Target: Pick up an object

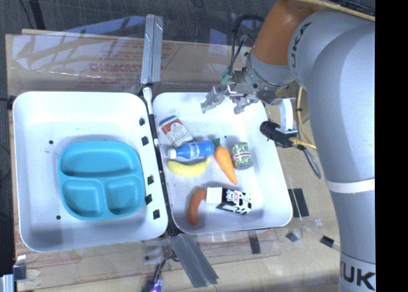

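Note:
My gripper (225, 102) hangs over the back of the right bin (278, 185), its two fingers spread apart with nothing between them. Below it in that bin lie a small red-and-white packet (174, 131), a blue-and-white bottle (193, 151) on its side, a yellow banana (187, 169), an orange carrot (225, 164), a small green can (241, 155), a sausage (197, 206) and a black-and-white cow-print carton (233, 199). The gripper is above and slightly right of the packet, touching none of them.
The left bin (25, 176) holds a blue divided tray (100, 178). A metal divider bar (152, 48) runs between the bins at the back. The grey arm with its orange band (284, 26) fills the right side.

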Robot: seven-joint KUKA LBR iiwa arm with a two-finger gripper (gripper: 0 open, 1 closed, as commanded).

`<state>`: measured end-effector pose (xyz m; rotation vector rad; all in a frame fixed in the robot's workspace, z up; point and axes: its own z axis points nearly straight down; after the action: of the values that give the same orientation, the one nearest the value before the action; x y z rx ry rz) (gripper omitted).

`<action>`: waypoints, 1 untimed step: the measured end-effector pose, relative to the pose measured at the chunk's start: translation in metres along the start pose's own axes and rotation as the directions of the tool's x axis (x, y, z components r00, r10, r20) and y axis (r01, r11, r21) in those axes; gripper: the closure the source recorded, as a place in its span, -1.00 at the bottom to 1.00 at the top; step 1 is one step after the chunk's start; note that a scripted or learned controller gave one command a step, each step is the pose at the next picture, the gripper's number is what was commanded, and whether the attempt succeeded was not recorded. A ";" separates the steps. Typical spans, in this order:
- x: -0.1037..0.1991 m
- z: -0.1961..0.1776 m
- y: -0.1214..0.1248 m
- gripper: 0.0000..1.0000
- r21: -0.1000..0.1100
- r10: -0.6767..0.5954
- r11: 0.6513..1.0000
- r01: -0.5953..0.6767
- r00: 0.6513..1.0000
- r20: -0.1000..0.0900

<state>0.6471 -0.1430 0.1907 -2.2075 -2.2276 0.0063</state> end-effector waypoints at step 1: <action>-0.034 0.100 -0.037 -1.00 -0.003 -0.052 0.999 0.052 0.999 0.001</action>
<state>0.6096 -0.1775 0.0909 -2.1501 -2.2867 0.0038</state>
